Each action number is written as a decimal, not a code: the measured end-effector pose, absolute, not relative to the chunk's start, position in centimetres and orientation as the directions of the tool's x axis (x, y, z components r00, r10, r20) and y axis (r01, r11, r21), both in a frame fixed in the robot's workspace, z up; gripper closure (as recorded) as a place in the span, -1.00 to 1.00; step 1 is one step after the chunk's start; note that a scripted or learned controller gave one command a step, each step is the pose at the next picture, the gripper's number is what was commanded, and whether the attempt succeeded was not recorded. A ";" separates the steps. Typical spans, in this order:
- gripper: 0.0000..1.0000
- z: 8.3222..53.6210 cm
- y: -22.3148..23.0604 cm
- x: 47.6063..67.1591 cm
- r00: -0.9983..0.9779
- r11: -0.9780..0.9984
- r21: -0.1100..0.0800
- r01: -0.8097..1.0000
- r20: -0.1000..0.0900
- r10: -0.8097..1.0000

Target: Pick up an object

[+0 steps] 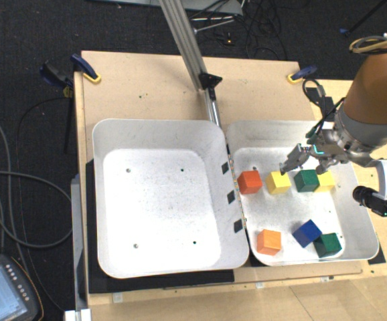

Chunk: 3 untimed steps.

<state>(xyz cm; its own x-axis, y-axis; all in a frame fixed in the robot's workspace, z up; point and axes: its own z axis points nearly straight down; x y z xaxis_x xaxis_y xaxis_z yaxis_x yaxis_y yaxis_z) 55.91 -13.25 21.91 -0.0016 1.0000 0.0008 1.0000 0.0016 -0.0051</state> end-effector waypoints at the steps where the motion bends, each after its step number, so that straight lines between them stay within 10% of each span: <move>1: -1.00 22.2 -13.3 56.0 0.000 0.000 0.000 1.000 0.000 1.000; 3: -1.00 11.4 -13.8 55.7 0.001 -0.001 -0.004 1.000 0.001 1.000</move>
<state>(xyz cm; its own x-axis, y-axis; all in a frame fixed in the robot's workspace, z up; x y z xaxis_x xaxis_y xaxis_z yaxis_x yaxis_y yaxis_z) 55.70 -13.83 11.37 0.0011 1.0000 0.0006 1.0000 -0.0011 -0.0042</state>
